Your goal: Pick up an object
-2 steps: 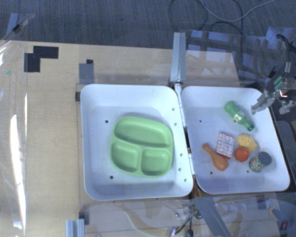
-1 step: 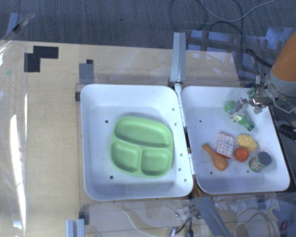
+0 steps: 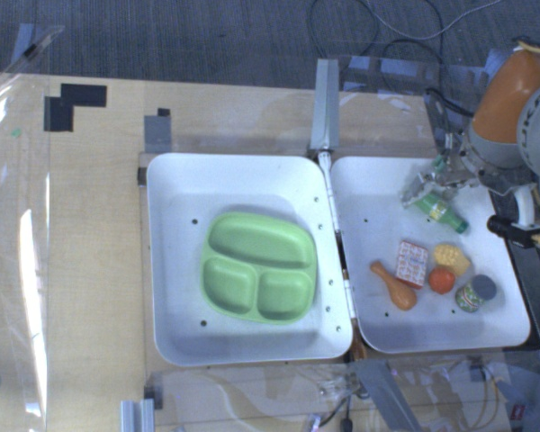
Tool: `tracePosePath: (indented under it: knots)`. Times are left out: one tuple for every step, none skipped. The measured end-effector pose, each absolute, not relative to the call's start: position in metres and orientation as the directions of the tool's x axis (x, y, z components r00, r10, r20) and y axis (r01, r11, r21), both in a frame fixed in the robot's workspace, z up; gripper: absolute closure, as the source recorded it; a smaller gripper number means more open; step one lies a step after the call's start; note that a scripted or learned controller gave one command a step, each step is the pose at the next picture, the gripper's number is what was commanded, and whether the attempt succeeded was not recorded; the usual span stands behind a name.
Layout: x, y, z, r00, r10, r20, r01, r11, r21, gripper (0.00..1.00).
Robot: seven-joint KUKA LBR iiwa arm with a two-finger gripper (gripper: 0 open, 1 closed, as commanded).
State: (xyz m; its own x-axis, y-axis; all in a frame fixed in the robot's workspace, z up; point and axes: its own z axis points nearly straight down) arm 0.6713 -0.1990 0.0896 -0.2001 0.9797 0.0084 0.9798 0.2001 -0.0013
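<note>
While the end effector [image 3: 429, 187] hangs over the right bin's [image 3: 378, 331] far corner, just above a green bottle [image 3: 441, 212], its finger spacing cannot be told.

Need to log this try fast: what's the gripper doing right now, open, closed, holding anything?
Gripper: cannot be told. It sits low in the right bin, right over the green bottle; no object is visibly held.
</note>
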Motion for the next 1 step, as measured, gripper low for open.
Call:
tracePosePath:
  knots:
    - [0.6751,-0.2000,0.1023,-0.206,0.979,-0.006,0.978,0.206,0.015,1.00]
